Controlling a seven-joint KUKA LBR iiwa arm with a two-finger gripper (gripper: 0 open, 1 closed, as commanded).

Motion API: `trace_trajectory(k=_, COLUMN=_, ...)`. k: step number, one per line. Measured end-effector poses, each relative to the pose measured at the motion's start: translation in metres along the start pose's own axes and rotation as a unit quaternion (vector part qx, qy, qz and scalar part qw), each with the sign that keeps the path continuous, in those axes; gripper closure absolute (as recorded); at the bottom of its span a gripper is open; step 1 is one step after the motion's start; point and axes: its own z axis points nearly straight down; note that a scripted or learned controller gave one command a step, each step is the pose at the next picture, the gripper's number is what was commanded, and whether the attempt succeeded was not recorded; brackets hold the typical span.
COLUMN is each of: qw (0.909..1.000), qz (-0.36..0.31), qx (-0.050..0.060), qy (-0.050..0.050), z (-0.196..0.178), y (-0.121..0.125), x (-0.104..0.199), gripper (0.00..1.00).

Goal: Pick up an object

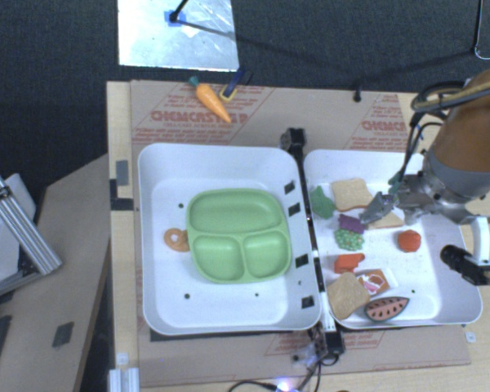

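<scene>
Fig.: bench w/ two white bins, seen from above at a slant. Gripper (pixel 374 211) sits low in the right bin (pixel 453 305), approx. over the toast slice (pixel 350 193) and just beside the purple piece (pixel 350 224); cannot tell whether it is released or clenched, and no item is seen in its grasp. Candidate objects all lie in the right bin: green leafy piece (pixel 322 202), green cluster (pixel 349 239), red ball (pixel 408 241), orange-red block (pixel 349 262), watermelon slice (pixel 385 308). Left bin (pixel 163 300) carries a green divided plate (pixel 235 233) and a small ring (pixel 176 239). Good practice, as judged: centre on one item, descend straight, avoid neighbours, since purple piece and toast nearly touch. Room: centre divider close on the left; freer floor near the red ball and right wall. A carrot (pixel 211 101) lies outside, on the board.
</scene>
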Motion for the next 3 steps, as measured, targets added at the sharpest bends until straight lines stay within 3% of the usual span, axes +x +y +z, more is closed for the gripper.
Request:
trace_trajectory(k=1, qw=1.0000, qz=-0.001, qx=-0.006, qy=-0.001, z=-0.006, y=0.003, x=0.000, gripper=0.00)
trace_trajectory(k=3, qw=1.0000, qz=0.000, qx=-0.004, qy=0.000, z=0.089, y=0.005, x=-0.006, gripper=0.00)
